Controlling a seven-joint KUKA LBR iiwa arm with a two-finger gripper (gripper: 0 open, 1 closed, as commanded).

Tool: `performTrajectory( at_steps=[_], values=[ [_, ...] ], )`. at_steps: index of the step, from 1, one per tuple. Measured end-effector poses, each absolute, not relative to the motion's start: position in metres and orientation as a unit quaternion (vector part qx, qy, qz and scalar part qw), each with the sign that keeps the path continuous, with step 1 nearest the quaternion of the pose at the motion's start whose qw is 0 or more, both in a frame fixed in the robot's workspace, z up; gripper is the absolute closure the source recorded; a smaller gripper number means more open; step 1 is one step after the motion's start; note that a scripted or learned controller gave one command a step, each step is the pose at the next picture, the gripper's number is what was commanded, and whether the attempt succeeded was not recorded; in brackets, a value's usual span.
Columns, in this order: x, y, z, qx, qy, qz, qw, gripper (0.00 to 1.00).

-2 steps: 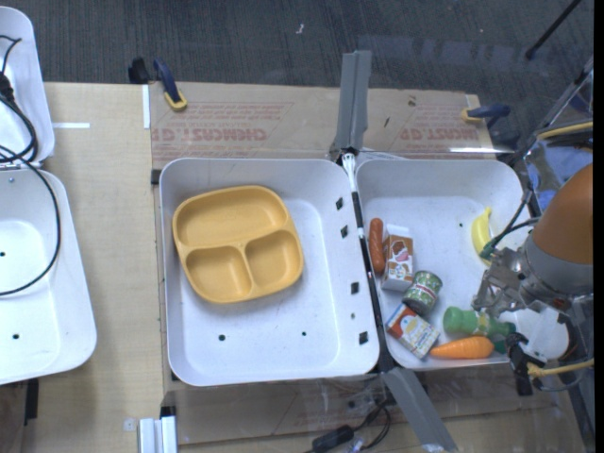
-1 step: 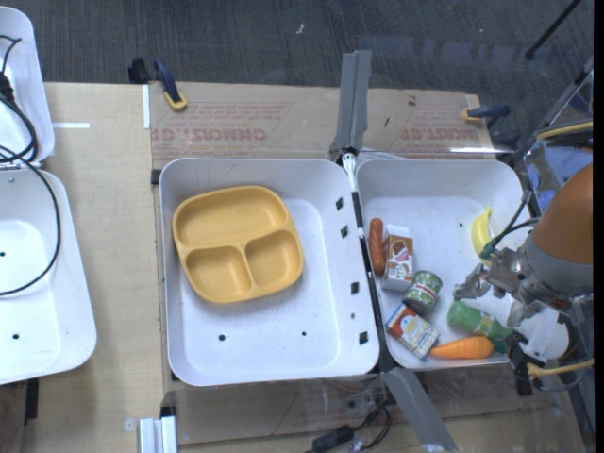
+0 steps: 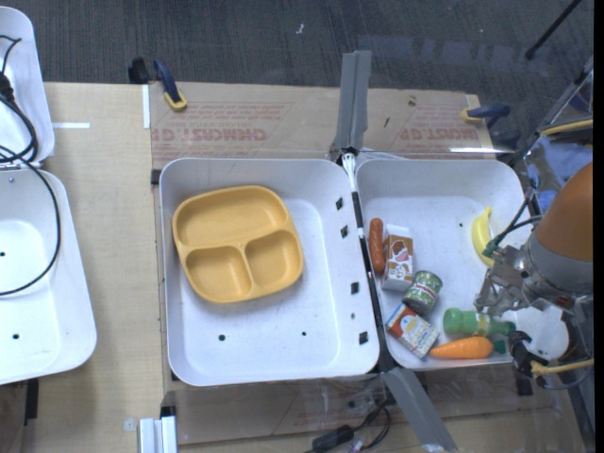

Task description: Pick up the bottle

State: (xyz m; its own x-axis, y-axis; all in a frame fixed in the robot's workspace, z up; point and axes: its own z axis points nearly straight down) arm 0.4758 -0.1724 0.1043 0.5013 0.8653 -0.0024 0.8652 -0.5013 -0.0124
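Camera view | gripper [image 3: 497, 295] low at right bin [image 3: 444, 192], grasp state unreadable, arm cut off right | green bottle [image 3: 472, 323] lying near edge, partly hidden, touching glossy carrot [image 3: 461, 348] | round can [image 3: 423, 292] beside

Grey arm [image 3: 564, 270] with orange band, black cables, metallic hand [image 3: 498, 291]

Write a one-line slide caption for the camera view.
Claw poised over the green bottle in the right bin, beside carrot and can; yellow divided plate in the left bin.
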Motion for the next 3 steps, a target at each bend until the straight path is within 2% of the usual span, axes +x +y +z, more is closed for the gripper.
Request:
performTrajectory(
  at_steps=[1, 2, 3],
  values=[
    [0.476, -0.172, 0.104, -0.866, -0.499, 0.0042, 0.005, 0.0],
    [0.476, -0.172, 0.09, -0.882, -0.471, 0.002, 0.002, 0.0],
    [0.476, -0.173, 0.097, -0.882, -0.471, 0.0028, 0.003, 1.0]
  ],
)
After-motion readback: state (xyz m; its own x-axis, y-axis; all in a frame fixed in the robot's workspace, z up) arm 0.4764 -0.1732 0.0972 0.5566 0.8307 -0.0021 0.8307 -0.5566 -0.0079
